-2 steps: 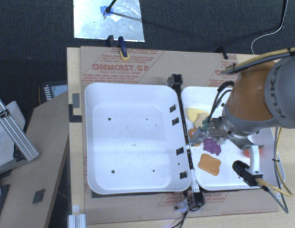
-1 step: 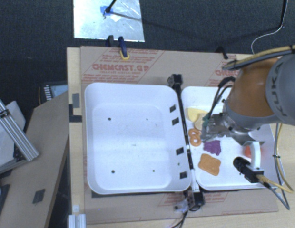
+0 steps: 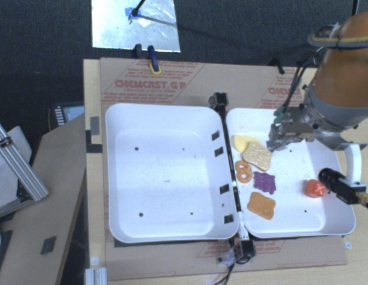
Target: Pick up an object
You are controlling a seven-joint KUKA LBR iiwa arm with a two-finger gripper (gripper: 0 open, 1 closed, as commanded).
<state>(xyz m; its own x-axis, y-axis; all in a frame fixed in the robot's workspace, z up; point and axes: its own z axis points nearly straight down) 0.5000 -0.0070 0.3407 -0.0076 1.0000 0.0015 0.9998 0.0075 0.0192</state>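
Now fingers (image 3: 278,142) just above cracker (image 3: 257,155), R bin (image 3: 335,221), grip state unclear

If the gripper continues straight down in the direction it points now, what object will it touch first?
Most likely the tan cracker-like piece in the right bin. The gripper hangs just above that piece's upper right edge. Depth is unclear from this slanted view, so it might meet the bin floor beside the piece.

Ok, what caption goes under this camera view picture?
Robot gripper hovers by the cracker in the right bin.
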